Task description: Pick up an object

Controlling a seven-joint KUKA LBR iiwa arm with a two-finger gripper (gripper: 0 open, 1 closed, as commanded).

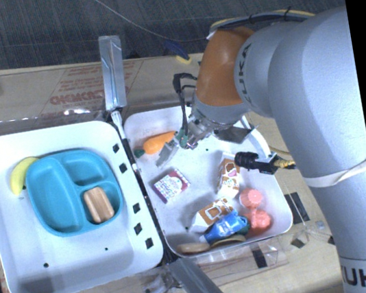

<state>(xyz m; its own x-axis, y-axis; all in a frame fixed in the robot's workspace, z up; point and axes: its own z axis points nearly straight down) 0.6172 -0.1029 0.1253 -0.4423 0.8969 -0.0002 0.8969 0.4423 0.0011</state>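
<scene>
The carrot (159, 141) lies at the far left corner of the right bin (267, 152), orange, just beside my gripper (176, 145), whose grey fingers hang over the bin floor next to it; whether they stand open or closed I cannot tell, and I see nothing between them. Around it in this bin I count one purple packet (171, 185), two small brown-and-white cartons (227, 175), one blue packet (226, 227), two pink round things (254, 208) and one wooden spoon (203, 246) along the near wall. The left bin (23, 273) holds one blue divided plate (72, 190) with one brown bread piece (98, 204) in its compartment, and one banana (21, 173) touching the plate's far left rim. Both bins sit on a cardboard-covered bench (42, 93); dark carpet (44, 19) lies beyond.
</scene>
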